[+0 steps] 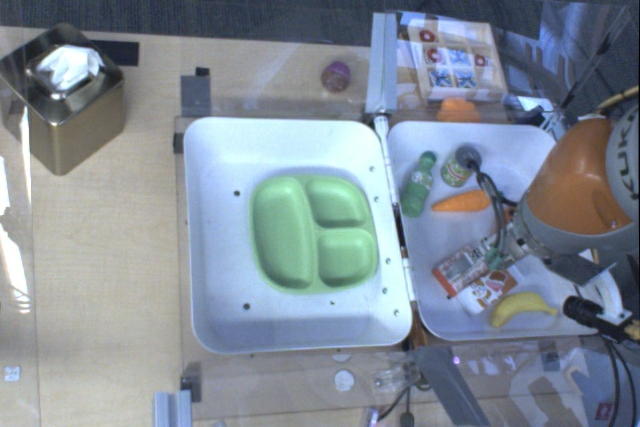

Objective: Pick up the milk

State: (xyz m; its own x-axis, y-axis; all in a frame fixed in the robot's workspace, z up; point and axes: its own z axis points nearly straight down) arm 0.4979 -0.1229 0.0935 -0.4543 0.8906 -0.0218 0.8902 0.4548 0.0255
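The arm (585, 190) hides most of its gripper (497, 245), so I cannot tell its state, low over the milk (478, 277), a flat carton in the right bin (440, 320) between a carrot (462, 203) and a banana (520, 308).

The arm (590, 195) shows as a bulky rounded body, with a broad glossy orange band over a smooth grey collar that narrows toward the wrist. On the pale grey shell at the far right, dark letters are cut off by the frame edge. A thin black cable (490, 190) loops from the wrist region outward. Lower down a white link ends beside a black cylindrical fitting (592, 312) with a yellow mark
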